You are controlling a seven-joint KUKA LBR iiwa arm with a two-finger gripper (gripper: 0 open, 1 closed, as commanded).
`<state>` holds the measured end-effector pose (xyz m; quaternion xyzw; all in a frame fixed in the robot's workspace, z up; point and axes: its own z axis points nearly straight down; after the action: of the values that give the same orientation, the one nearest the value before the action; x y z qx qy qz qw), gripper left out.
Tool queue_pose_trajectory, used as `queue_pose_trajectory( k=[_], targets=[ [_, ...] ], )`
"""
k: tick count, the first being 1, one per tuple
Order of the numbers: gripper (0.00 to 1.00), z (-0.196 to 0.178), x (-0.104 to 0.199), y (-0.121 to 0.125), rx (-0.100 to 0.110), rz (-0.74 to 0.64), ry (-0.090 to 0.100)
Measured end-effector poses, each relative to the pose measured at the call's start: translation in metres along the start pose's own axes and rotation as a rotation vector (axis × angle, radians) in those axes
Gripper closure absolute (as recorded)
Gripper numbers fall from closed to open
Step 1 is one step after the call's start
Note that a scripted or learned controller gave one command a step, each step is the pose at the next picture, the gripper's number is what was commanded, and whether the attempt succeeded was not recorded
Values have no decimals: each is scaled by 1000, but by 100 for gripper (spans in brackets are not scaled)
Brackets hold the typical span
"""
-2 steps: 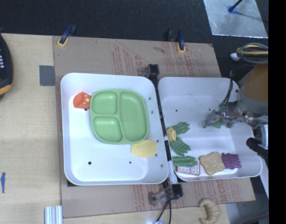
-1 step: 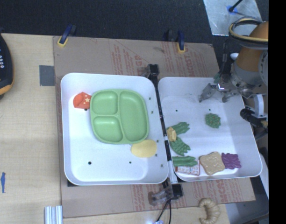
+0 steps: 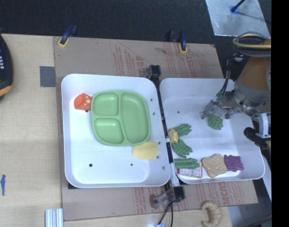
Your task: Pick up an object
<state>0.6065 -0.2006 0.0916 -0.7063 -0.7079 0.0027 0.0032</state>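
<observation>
Broccoli piece (image 3: 215, 122) lies in the right bin (image 3: 191, 86), just under my pincer (image 3: 219, 109). Surface (image 3: 26, 141) is light wood with brown cardboard (image 3: 116, 56) clamped under 2 white bins; dark floor (image 3: 111, 6) behind. Pincer fingers are splayed apart above the broccoli; I see nothing held between them.

I see my hand (image 3: 219, 111) over the right bin (image 3: 191, 91), just above a green broccoli (image 3: 215, 122). Left of the broccoli lie green pods (image 3: 182, 129); below it, toast (image 3: 214, 165) and a purple piece (image 3: 233, 162).
</observation>
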Motion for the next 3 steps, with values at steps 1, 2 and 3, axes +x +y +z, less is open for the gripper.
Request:
queue_pose_trajectory(
  k=[1,2,3],
  targets=[
    [0,0,-11,-14,-2,-2,-1],
    [100,-12,-12,-12,-6,-4,-2],
    [0,-11,-12,-13,-3,-5,-1]
  ],
)
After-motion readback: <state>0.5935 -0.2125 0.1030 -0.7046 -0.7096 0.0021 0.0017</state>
